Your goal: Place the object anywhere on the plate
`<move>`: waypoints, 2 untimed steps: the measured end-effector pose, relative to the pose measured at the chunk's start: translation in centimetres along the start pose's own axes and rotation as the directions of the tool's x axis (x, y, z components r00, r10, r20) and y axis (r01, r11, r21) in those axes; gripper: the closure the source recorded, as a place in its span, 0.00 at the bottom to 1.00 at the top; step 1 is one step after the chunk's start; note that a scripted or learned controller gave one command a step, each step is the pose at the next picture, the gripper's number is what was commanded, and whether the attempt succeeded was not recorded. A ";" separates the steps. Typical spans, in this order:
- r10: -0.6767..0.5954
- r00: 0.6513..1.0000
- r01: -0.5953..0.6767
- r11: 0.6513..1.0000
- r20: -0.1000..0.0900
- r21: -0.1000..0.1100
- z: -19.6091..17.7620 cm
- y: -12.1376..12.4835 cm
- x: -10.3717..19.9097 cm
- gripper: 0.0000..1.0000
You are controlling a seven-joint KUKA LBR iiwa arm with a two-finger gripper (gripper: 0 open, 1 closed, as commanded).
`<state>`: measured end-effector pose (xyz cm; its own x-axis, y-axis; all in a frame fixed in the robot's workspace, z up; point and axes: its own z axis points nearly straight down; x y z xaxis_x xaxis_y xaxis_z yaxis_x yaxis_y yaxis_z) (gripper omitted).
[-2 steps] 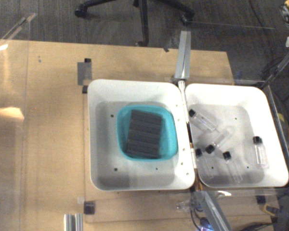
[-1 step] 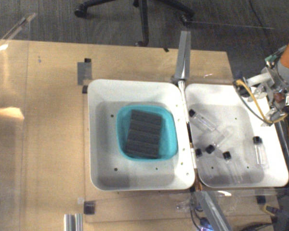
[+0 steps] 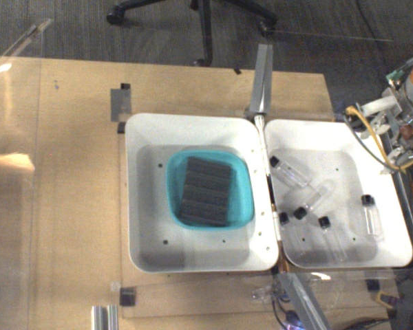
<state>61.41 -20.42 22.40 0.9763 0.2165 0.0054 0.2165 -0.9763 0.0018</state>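
- The two bins point(image 3: 139, 184) look like smooth white plastic with a soft sheen.
- In the left bin, the plate point(image 3: 242, 184) is glossy turquoise plastic.
- On it lies a block point(image 3: 206, 190), matt dark grey and ribbed, foam-like.
- In the right bin, the vials point(image 3: 289, 172) are clear glossy plastic, black-capped.
- The bench point(image 3: 62, 205) is pale wood, shiny at nine o'clock.

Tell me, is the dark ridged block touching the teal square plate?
Touching. The camera view shows the dark ridged block lying flat inside the teal square plate, resting on its floor, with teal rim showing all around it.
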 end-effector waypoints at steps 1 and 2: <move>0.012 1.000 -0.012 1.000 0.001 0.000 -1.2 -0.1 -0.7 0.00; -0.001 1.000 0.001 1.000 -0.005 -0.003 -15.0 -0.1 1.2 0.00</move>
<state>62.45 -20.07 37.37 0.9760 0.2176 0.0100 0.2176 -0.9760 0.0052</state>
